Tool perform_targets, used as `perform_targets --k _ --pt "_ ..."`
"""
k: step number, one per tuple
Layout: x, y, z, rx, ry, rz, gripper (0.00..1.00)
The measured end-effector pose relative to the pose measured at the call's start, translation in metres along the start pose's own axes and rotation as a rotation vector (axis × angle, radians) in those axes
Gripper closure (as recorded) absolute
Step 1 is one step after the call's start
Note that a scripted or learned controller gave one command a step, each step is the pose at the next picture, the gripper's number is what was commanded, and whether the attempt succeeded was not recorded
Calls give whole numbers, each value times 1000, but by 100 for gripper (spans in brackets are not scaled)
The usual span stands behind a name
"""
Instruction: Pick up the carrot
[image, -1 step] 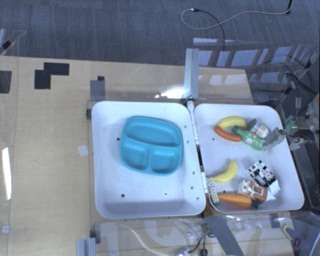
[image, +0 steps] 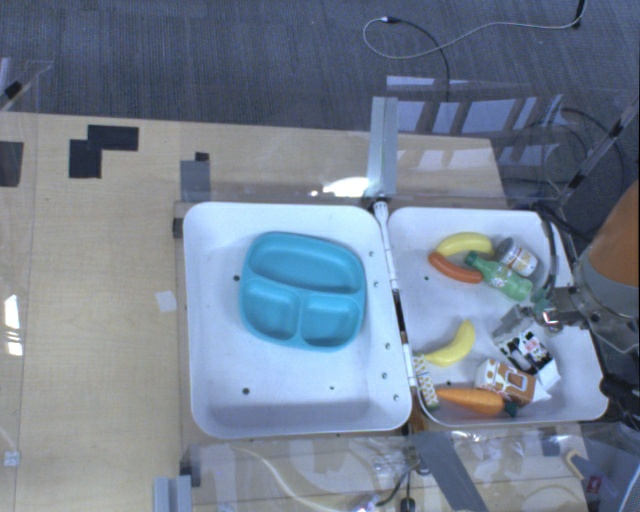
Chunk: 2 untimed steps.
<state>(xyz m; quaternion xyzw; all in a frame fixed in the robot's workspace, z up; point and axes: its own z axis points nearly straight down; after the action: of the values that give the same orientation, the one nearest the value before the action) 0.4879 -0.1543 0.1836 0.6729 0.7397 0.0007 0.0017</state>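
Note:
The carrot (image: 468, 401) is orange with a dark green stub at its right end. It lies flat along the front wall of the right bin (image: 420, 235), near that bin's front left corner. My gripper (image: 522, 324) hangs over the right side of the same bin, above and to the right of the carrot, and apart from it. A black-and-white item (image: 526, 350) and a small orange carton (image: 503, 380) lie between the gripper and the carrot. The arm's orange band (image: 612, 250) is at the right edge of the view.
The right bin also holds a yellow banana (image: 452, 345), a second yellow fruit (image: 465, 242), a red-orange sausage shape (image: 455, 268), a green bottle (image: 501, 279) and a small jar (image: 518, 259). A blue divided plate (image: 300, 290) sits in the left bin (image: 215, 330).

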Motion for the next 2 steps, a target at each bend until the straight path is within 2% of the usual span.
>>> perform_targets --k 1,2 --pt "33 3 38 0 1 -192 0" --pt "55 22 16 -1 0 -130 0"
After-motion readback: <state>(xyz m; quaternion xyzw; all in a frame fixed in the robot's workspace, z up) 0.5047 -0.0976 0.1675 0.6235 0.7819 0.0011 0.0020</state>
